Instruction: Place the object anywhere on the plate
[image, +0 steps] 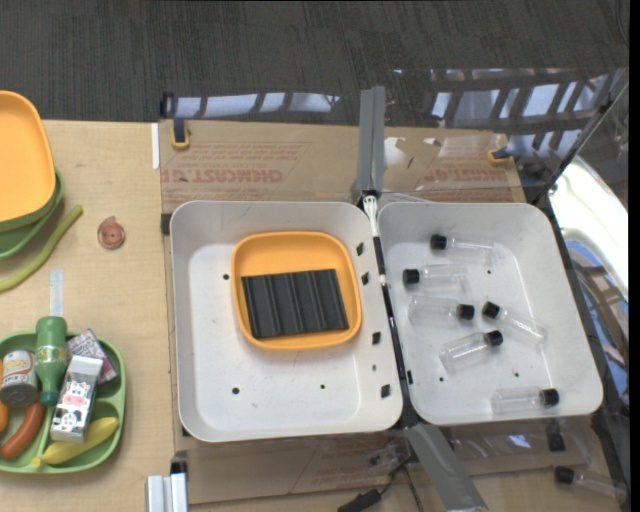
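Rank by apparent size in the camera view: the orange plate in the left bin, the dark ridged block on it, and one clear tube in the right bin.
1. Orange plate
2. Dark ridged block
3. Clear tube, the smallest by far.

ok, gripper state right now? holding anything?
Gripper: cannot be told from this camera view. The ribbed black rectangular object lies on the orange square plate in the left white bin.
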